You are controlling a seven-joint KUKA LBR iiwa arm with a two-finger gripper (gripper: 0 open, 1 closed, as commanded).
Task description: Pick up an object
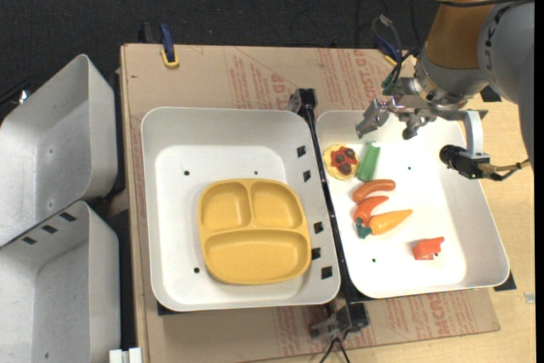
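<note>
My gripper (392, 124) hangs open over the far part of the right bin (476, 208), its two fingers spread with nothing between them. Just below and left of it lies a green block (369, 161), next to a small yellow disc with red and dark bits (342, 161). Nearer the front of the bin lie a red-orange sausage shape (374, 189), a small red pepper (371, 207), an orange pepper with a green stem (388, 222) and a small orange-red piece (428, 247).
The left bin (170, 149) holds a yellow three-compartment tray (253, 231). A black divider (321, 191) runs between the bins. The arm's grey body and orange band (472, 4) stand over the right bin's far corner. White containers (51, 183) sit off the bench at left.
</note>
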